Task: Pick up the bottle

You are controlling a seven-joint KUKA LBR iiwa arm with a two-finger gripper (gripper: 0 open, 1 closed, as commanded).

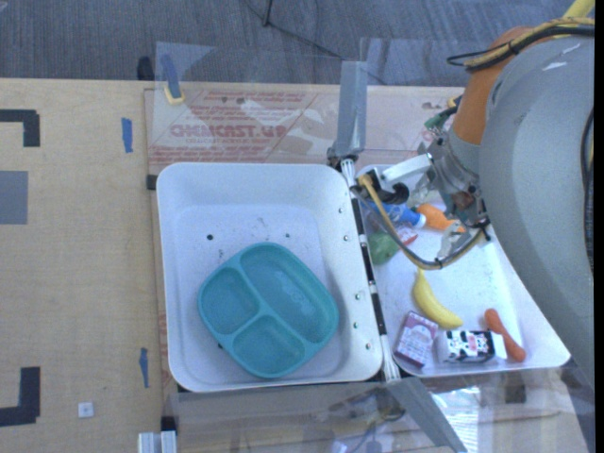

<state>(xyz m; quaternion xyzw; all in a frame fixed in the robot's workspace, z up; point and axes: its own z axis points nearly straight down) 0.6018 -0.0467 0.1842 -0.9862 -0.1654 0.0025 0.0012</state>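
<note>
Hovering low over the far end of the right-hand bin (543,343), with the end effector (436,204) down among the clutter at that bin's upper left corner. Cannot tell whether it is open, closed or gripping anything, hidden as it is by the wrist and a loop of yellow cable (396,239). Lying just beside and slightly to the left of it, what looks like the bottle (408,217): a small clear body with a blue part, an orange piece close against its right end, long axis roughly across the bin from left to right, tilted a little downward. Touching or merely near the tool, not possible to say. Judged from this, only a short shift leftward and a wrist turn across that axis needed for the grasp. Sharing the bin: something green (382,247) near the dividing wall, a banana (432,302) at mid-bin, a carrot (502,333), a small black-and-white carton (469,345) and a pinkish packet (414,339) along the near edge. Sitting well apart in the left bin (189,196), a teal divided plate (268,309). Underneath, a pale wooden worktop (75,253) with blue tape marks; beyond it, grey carpeted floor (113,17).
</note>
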